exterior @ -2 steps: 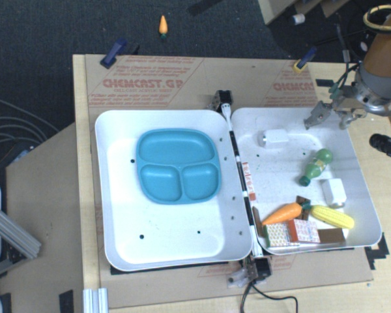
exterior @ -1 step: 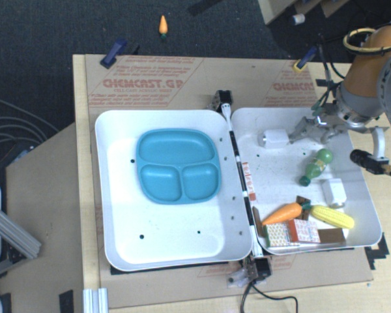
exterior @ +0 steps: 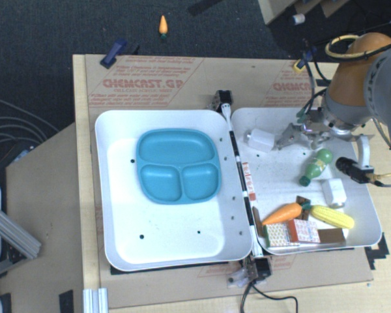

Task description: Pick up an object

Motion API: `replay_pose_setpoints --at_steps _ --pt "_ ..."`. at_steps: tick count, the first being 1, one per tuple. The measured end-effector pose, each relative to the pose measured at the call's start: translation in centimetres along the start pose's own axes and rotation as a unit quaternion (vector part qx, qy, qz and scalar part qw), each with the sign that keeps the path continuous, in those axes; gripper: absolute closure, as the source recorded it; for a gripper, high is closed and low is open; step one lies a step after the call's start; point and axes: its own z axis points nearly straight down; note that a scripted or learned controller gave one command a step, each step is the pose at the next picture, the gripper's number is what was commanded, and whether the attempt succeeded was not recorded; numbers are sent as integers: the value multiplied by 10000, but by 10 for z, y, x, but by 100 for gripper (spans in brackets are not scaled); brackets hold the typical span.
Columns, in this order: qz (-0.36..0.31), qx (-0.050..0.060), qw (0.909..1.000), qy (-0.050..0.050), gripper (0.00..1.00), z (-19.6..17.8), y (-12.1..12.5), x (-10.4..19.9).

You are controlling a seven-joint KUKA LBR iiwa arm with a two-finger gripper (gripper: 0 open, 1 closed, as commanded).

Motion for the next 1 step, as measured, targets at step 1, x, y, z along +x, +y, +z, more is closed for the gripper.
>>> replay_pose_setpoints --at_steps 1 --pt "2 -22 10000 -12 0 0 22 -19"
